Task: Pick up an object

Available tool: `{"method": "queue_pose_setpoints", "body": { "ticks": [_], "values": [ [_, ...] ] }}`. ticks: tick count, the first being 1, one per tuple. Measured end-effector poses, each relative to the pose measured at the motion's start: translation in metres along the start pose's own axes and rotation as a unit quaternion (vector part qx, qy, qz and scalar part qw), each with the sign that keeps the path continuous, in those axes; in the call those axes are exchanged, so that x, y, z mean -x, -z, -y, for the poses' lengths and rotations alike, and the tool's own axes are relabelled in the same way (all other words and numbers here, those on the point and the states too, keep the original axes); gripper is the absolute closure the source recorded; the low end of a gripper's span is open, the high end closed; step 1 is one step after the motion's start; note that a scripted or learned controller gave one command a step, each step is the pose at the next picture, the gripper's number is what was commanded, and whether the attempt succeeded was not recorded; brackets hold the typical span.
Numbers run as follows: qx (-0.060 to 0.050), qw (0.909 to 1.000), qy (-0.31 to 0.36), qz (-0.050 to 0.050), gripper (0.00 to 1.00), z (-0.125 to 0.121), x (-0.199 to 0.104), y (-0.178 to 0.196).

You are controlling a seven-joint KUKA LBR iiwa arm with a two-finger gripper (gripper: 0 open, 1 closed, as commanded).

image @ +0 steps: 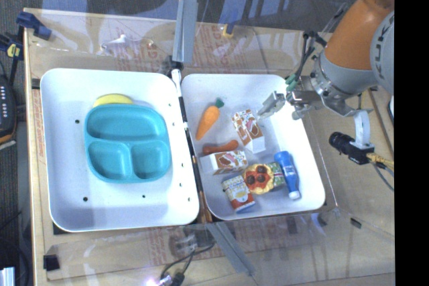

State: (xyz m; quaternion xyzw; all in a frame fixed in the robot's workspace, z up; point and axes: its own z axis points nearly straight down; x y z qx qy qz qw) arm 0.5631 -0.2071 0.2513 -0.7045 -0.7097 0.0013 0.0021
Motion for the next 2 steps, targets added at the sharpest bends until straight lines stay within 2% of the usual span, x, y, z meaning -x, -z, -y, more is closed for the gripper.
{"method": "queue_pose_setpoints", "body": {
  "ticks": [1,2],
  "values": [
    [0.0,1.0,0.0,0.0,0.0,-0.0402,0.0,-0.1368],
    [-0.001,1.0,0.002,-0.001,1.0,-0.0408,-0.0013,-0.127]
  ]
}}
